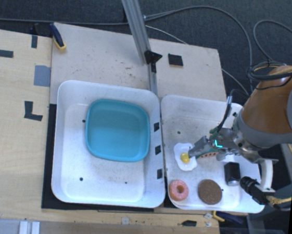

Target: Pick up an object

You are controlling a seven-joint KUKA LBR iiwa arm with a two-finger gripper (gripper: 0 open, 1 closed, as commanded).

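Observation:
In the right bin [189, 109] lie a white fried-egg toy with a yellow yolk [185, 157], a pink frosted doughnut [178, 190] and a brown round cookie [210, 191]. My gripper [196, 151] reaches in from the right and hangs low right over the egg's right edge, its tips touching or nearly touching the white. Nothing shows between the tips. The doughnut and cookie rest near the bin's front wall, apart from the gripper.
The left bin [64, 146] holds a teal square plate [117, 130]. A slanted metal pole [138, 26] runs from the top to the gap between the bins. Cables [249, 36] trail on the dark floor at the back right.

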